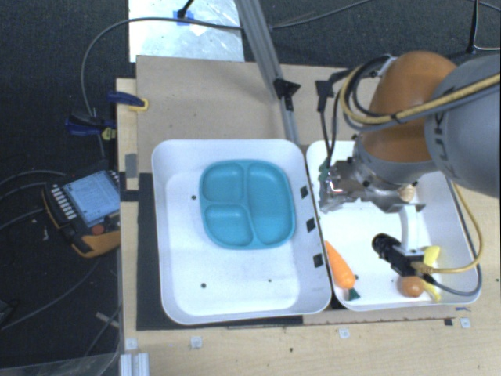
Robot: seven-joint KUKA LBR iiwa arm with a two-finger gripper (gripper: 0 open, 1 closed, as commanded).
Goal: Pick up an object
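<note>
Reaching across the right bin from its right side, bending down at the orange-banded wrist, poising the end effector at the bin's upper left corner; open or closed, impossible telling. Lying against the bin's lower left wall, carrot; sitting near its lower right corner, brown lump.

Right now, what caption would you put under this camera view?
Robot hand over the right bin with a carrot; blue plate in the left bin.
</note>
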